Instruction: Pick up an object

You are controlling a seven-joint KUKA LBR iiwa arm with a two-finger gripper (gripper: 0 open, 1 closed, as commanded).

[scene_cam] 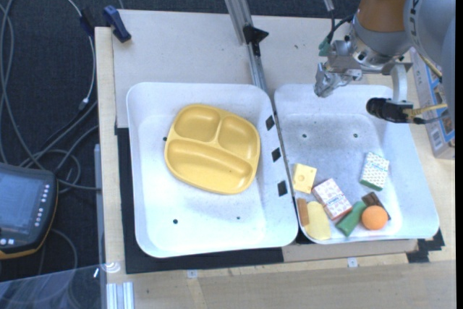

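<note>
The pincer (325,88) hangs in the upper right of the frame, over the far rim of the right bin (405,155); whether it is wide or narrow cannot be told. Well apart, along that bin's lower edge, lie a cheese wedge (304,177), a patterned box (332,197), an orange ball (373,218) and a checked packet (375,170). A yellow divided plate (213,148) sits in the left bin (145,177).
</note>
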